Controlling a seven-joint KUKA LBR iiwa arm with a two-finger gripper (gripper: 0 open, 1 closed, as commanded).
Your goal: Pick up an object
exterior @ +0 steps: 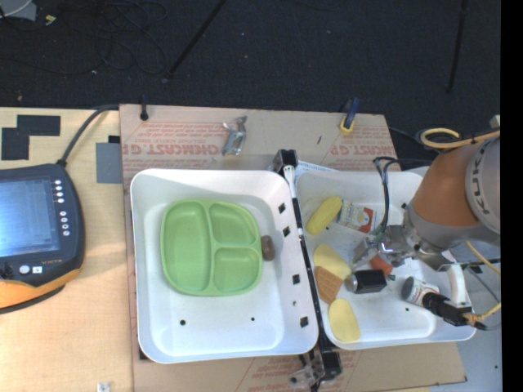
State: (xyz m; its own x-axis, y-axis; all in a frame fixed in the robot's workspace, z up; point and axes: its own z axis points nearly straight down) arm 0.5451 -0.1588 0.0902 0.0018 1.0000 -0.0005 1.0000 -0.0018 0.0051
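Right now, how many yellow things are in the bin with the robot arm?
3: a yellow banana-shaped piece at the top left, a pale wedge mid-left, a yellow oval at the bottom. The arm may hide others.

Left bin (pixel 155 300) holds a green divided tray (pixel 211 247) with a small brown thing (pixel 267 247) touching its right edge. In the right bin (pixel 392 329), the end effector (pixel 377 256) sits low among yellow pieces (pixel 324 214), a black cylinder (pixel 368 281) and a white packet (pixel 356 216). A teach pendant (pixel 37 227) lies on the worktop's left.

Small orange-red object (pixel 381 262) low in the right bin (pixel 409 329), just beside a black cylinder (pixel 368 281).
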